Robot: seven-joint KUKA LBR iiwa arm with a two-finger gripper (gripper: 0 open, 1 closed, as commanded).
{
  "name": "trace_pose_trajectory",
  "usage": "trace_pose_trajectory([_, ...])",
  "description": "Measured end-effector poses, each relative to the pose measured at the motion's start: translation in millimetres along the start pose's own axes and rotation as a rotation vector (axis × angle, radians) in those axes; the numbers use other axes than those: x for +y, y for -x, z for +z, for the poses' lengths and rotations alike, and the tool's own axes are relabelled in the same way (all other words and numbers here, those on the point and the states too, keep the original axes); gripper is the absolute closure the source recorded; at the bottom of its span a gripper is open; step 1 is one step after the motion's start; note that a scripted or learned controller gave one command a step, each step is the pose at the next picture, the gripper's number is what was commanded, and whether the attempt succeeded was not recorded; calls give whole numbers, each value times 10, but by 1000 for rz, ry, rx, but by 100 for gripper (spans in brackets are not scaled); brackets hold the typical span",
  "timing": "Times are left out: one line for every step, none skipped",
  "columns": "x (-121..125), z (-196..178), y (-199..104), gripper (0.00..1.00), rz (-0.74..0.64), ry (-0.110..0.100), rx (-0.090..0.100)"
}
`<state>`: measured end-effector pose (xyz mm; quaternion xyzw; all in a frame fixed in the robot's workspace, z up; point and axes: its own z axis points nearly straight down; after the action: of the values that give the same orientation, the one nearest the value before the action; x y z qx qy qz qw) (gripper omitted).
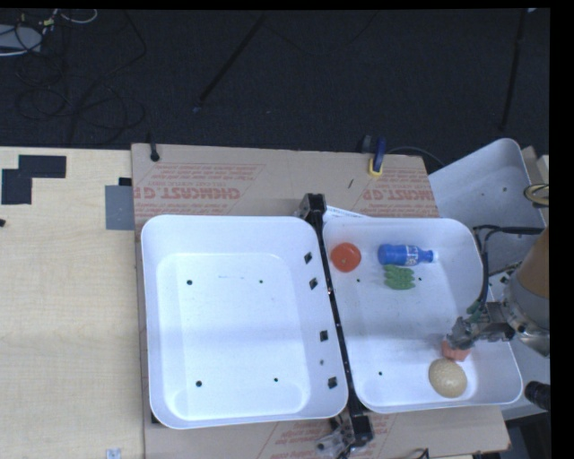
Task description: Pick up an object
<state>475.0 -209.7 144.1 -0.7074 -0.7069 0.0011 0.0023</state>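
Just above the beige ball (447, 377) in the right bin (408, 394), we are lowering our gripper (465, 336) onto a small orange-pink object (456, 351); whether the fingers are spread, we cannot tell; centring first should help.

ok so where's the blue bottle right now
The blue bottle lies on its side near the right bin's far edge, between the orange ball and green item.

Setting: robotics laboratory, test cell. Evidence: pale wood desk (63, 305) carrying a printed cardboard sheet (269, 184); two shallow white bins (148, 269) side by side on the sheet, joined by black clips; black fiducial-like marks (31, 175) on the desk top; loose cables (54, 22) on dark carpet behind; arm cabling and grey hardware at the right
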Motion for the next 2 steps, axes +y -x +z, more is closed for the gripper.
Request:
trace_pose_trajectory([25, 190, 21, 100, -2, 6, 1])
trace_pose_trajectory([14, -431, -84, 100, -3, 8, -2])
